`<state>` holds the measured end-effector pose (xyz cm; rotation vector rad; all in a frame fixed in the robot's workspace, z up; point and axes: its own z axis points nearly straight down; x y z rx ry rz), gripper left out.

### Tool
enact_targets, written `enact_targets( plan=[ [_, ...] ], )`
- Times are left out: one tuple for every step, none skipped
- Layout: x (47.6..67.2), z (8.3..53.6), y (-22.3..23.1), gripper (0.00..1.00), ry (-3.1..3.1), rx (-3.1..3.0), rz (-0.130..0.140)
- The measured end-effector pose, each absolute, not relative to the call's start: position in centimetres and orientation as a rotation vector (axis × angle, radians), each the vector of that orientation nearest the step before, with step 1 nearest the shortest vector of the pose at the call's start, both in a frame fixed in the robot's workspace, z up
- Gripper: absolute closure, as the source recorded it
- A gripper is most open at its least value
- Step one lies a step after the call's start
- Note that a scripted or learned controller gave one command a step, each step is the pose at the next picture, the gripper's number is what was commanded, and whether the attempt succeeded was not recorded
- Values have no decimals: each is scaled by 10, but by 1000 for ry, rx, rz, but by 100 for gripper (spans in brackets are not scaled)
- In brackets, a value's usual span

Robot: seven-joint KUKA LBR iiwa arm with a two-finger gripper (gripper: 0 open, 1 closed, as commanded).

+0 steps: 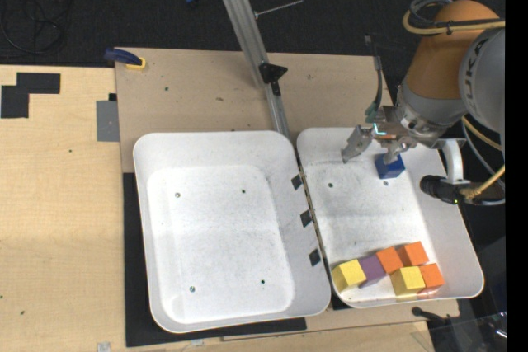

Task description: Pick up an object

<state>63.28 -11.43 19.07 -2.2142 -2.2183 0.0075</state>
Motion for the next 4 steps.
enact_targets(
  plan=[
    [634,194,-115,0,-2222,-2217,3],
    [625,135,-119,0,-2215,-2217,9],
    [625,89,-118,0,-2219,-2222,3],
    [625,99,-114,100,-2218,-2212,1]
  ],
)
